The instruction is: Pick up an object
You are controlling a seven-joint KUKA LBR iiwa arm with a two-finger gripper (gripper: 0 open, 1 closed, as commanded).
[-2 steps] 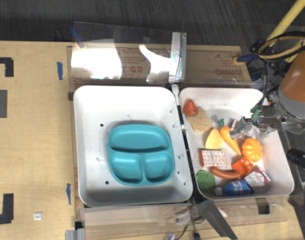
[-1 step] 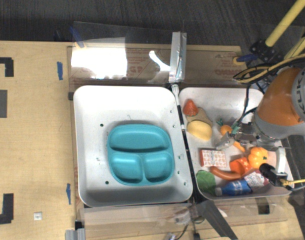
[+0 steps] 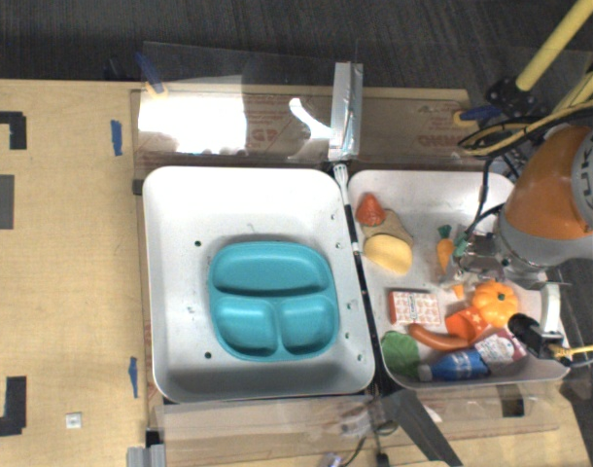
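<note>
Toys heaped in right bin [image 3: 413, 185] — orange pumpkin [image 3: 495, 304] just below the gripper [image 3: 469, 257], yellow lemon [image 3: 388, 253] left, blue bottle [image 3: 456, 366] farther down.

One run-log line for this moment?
arm: over right bin | pincer: above toys, near orange pumpkin | teal tray: left bin

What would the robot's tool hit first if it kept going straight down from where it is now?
Probably the small orange pumpkin toy, right beside the tool in the right bin. Depth is hard to judge from above, so it could instead land on the bin floor next to it.
</note>
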